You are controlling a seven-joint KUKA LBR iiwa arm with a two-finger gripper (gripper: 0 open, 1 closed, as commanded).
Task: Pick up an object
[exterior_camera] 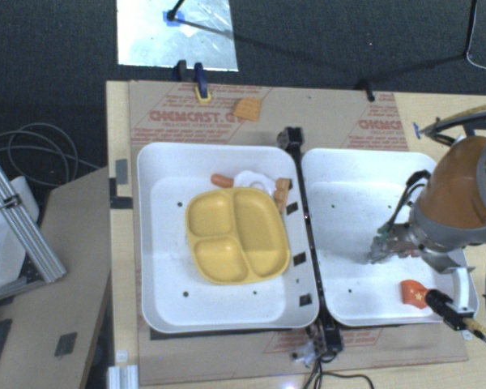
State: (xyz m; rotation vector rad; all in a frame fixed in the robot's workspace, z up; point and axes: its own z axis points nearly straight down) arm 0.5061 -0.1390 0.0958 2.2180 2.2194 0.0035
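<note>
Arm w/ orange band comes in from 3 o'clock; end effector [382, 248] sits low over the right bin [348, 177], roughly at bin center, a bit toward 3 o'clock. Can't tell if it's clenched or released: too small and dark at this angle, and no object is seen in it.

Right bin: one orange-red object [413, 292] at approx. 5 o'clock of the bin, near the bottom-right corner, lying on the bin floor. It's near the end effector, toward 5 o'clock from it, apart from it, not touching. A black part of the arm's tooling lies just beside it on the 4 o'clock side.

Left bin [158, 217]: yellow divided tray [236, 235], 3 compartments, sits near bin center, rotated a bit. At the tray's 12 o'clock edge: small orange sausage-shaped item [222, 181], a white item [253, 181] partly tucked behind the tray, and a tan block [283, 190] at approx. 1 o'clock, close to the divider btw. the bins.

Surface [121, 241] under the bins is covered w/ cardboard. On the cardboard beyond the left bin, at 12 o'clock: a tan cracker-like piece [247, 108] and a yellow-blue clamp [201, 83] at the surface edge.
</note>
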